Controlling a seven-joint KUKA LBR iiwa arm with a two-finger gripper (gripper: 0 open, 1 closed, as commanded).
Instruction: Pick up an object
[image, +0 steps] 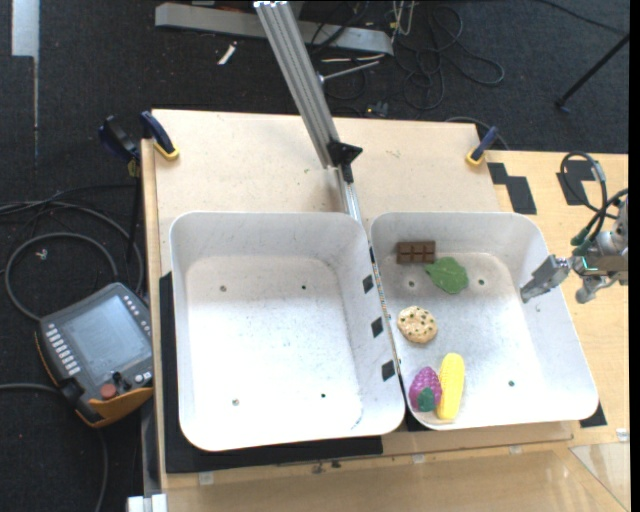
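The right bin (560, 385) holds several small objects. A brown chocolate bar (416, 252) lies near its far wall, with a green leafy piece (447, 275) just right of it. A round cookie (417, 324) sits near the divider. At the front lie a purple berry-like fruit (425, 388) and a yellow corn cob (451, 385), side by side and touching. My gripper (556, 285) hangs over the bin's right rim, well right of all the objects. It is open with nothing between its fingers.
The left bin (200, 240) sits beside the right one, sharing a divider (378, 300). A slanted metal pole (305, 90) rises from the bench behind the bins. Yellow clamps (165, 150) hold the bench's far corners. A teach pendant (95, 350) lies on the floor at left.
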